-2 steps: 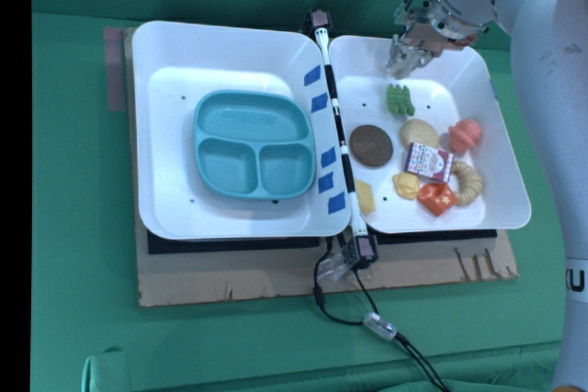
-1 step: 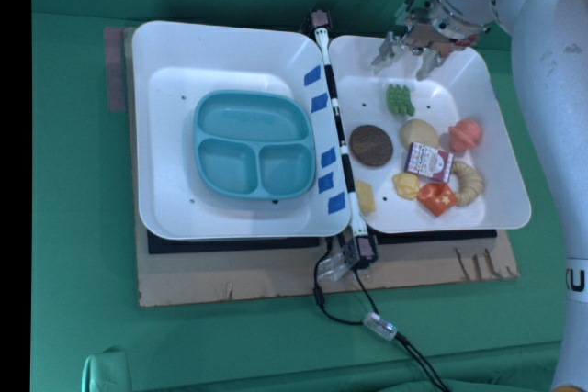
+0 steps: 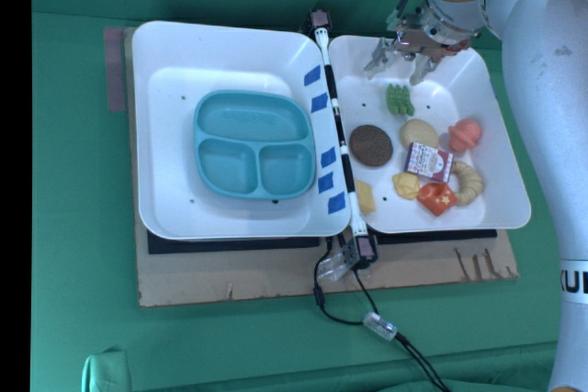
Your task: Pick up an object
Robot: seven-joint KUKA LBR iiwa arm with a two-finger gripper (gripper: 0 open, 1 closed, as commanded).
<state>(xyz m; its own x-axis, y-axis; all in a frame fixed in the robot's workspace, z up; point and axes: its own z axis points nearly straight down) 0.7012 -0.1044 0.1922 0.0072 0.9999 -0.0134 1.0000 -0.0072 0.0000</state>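
Note:
My gripper (image 3: 399, 70) hangs open over the back of the right bin (image 3: 487, 87), its two fingers spread with nothing between them. Just below it lies a green bean pod (image 3: 399, 99). Further forward in the same bin lie a brown round cookie (image 3: 371, 145), a tan oval piece (image 3: 418, 132), a pink-orange toy (image 3: 465, 134), a small printed box (image 3: 428, 162), a pretzel-like ring (image 3: 469, 182), a red piece (image 3: 437, 197) and two yellow pieces (image 3: 405, 185) (image 3: 365, 196).
The left bin (image 3: 165, 50) holds a teal three-compartment plate (image 3: 254, 145). A black-and-white divider bar (image 3: 333, 106) with blue tape runs between the bins. Cables (image 3: 367, 312) trail off the front edge of the cardboard base. The arm (image 3: 551, 106) fills the right side.

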